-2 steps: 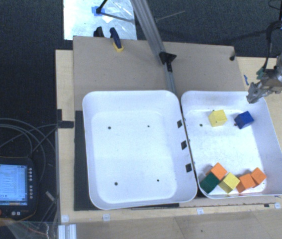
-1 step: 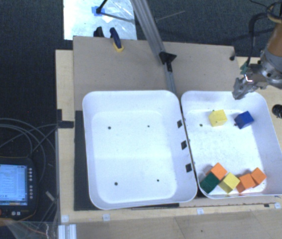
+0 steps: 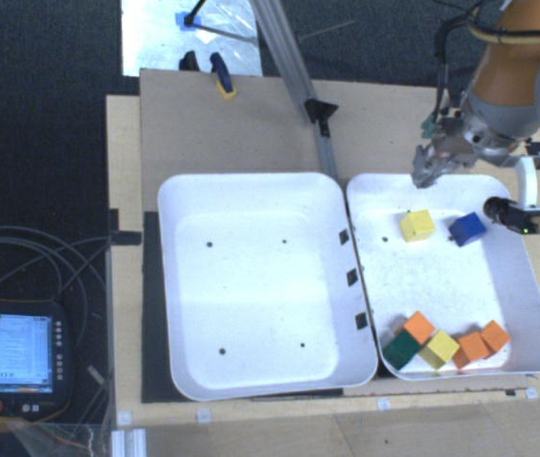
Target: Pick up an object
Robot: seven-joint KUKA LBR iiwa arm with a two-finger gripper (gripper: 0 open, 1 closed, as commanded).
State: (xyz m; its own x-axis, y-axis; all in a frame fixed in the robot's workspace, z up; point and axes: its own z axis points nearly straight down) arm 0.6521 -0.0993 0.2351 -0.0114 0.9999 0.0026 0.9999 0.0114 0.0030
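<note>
Task status: no pick made, judged from the view; every block is seen lying on bin floor. Grasp and lift are left.

Gripper point(image 3: 429, 174): poised over right bin point(image 3: 527, 284), far rim; opening cannot be told.

Yellow block point(image 3: 417, 225): near gripper, at 6 o'clock.

Blue block point(image 3: 467, 228): at 4 o'clock.

Cluster of orange, green and yellow blocks point(image 3: 446, 342): well apart, at 6 o'clock, near front rim.

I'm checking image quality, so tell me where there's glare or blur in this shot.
Camera view: strong glare on the shiny sheet at top; the left bin looks washed out; the gripper is slightly soft; the blocks stay clear.
</note>
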